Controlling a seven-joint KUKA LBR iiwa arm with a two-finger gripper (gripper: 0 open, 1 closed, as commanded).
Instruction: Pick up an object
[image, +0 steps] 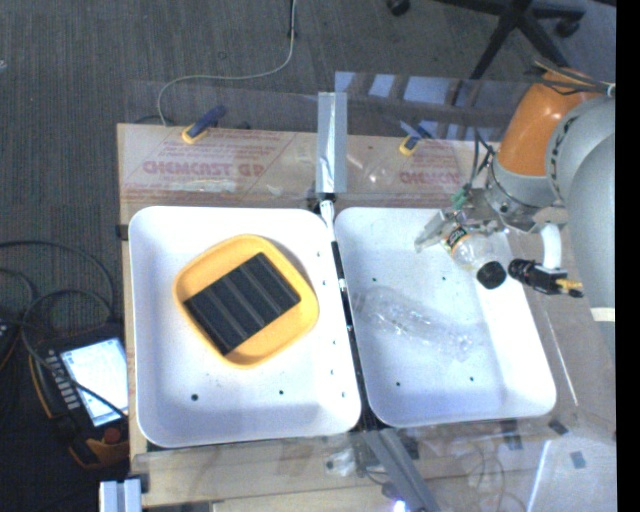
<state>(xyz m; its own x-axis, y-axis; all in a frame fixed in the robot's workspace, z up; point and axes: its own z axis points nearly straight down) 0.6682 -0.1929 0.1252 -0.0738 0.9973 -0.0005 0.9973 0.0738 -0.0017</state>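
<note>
Arm (590, 150) cut off by right edge.

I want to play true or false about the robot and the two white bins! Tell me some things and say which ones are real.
1. A yellow object with a black ribbed top lies in the left bin. True.
2. The gripper hangs over the left bin. False: it is over the upper part of the right bin.
3. Something clear and crinkly, like a plastic bottle, lies in the right bin. True.
4. The arm's band above the wrist is green. False: it is orange.
5. The yellow object is between the gripper's fingers. False: it lies in the left bin, far from the gripper.
</note>
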